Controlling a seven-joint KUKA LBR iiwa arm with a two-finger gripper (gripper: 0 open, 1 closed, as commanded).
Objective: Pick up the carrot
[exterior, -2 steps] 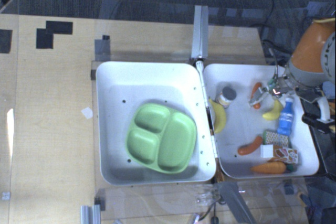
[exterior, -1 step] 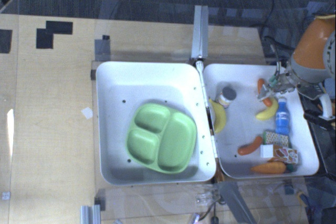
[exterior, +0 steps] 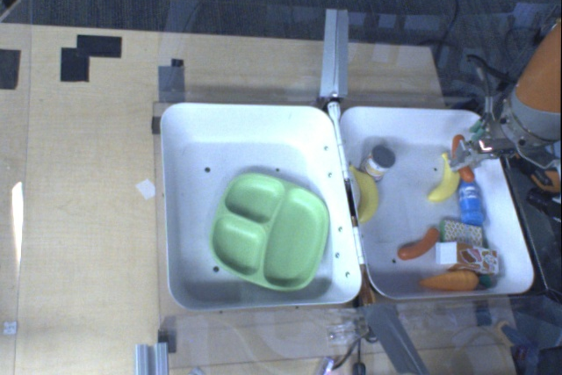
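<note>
The carrot is an orange taper lying flat along the near wall of the right bin, just below a small patterned box. My gripper hangs low over the far right corner of that bin, well away from the carrot, above the upper tip of a yellow banana and a blue bottle. A small red-orange piece shows right beside the gripper; whether it is gripped is unclear.
The right bin also holds a reddish sausage-like piece, a second banana against the left wall and a small can. A green divided plate lies in the left bin.
</note>
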